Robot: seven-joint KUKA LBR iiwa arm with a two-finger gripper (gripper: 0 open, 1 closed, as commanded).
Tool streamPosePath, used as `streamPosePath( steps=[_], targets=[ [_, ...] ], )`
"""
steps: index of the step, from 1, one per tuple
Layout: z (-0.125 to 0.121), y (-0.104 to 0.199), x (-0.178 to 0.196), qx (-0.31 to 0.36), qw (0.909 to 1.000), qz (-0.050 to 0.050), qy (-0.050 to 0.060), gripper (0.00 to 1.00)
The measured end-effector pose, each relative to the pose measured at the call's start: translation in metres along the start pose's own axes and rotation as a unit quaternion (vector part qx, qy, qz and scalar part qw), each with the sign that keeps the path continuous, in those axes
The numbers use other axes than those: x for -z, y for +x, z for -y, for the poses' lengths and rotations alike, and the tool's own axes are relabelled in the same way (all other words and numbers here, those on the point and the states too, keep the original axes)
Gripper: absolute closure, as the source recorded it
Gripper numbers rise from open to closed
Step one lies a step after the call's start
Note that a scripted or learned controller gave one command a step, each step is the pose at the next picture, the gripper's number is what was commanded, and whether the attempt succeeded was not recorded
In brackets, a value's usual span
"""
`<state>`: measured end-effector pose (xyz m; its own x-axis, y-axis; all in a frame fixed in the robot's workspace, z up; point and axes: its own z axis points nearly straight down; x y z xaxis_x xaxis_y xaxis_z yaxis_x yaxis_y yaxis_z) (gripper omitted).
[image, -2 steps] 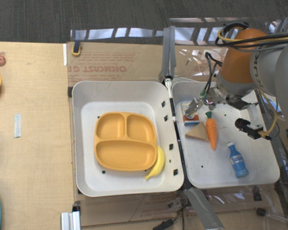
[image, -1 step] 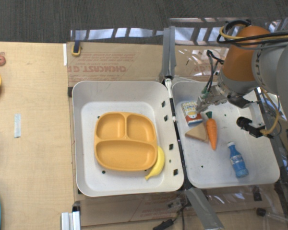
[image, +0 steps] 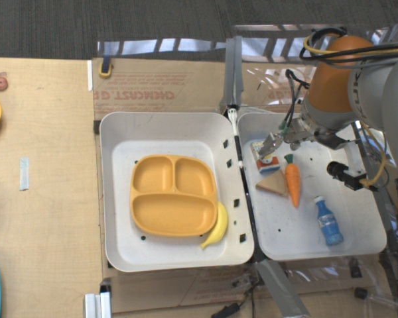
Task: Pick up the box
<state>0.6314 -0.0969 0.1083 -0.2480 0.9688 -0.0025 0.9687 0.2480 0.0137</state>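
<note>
I read one text: mirrored red print "CHEMCAST" on the cardboard sheet (image: 160, 88) behind the bins. Smaller lines there I can't make out.

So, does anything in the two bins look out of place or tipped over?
Slightly: the blue bottle lies on its side in the right bin, and the banana rests outside the yellow plate, against its rim.
</note>
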Motion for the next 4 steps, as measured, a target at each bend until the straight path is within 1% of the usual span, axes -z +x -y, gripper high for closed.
streamPosePath(
  steps=[1,2,3,4],
  targets=[
    [-0.016,-0.007,-0.011,-0.022,0.9998,0.000,0.003,0.00],
    [-0.018,-0.008,0.001,-0.022,0.9998,0.001,0.000,1.00],
    [-0.018,-0.008,0.001,-0.022,0.9998,0.001,0.000,0.00],
    [0.008,0.000,-0.017,0.020,0.9998,-0.001,0.007,0.00]
  ],
)
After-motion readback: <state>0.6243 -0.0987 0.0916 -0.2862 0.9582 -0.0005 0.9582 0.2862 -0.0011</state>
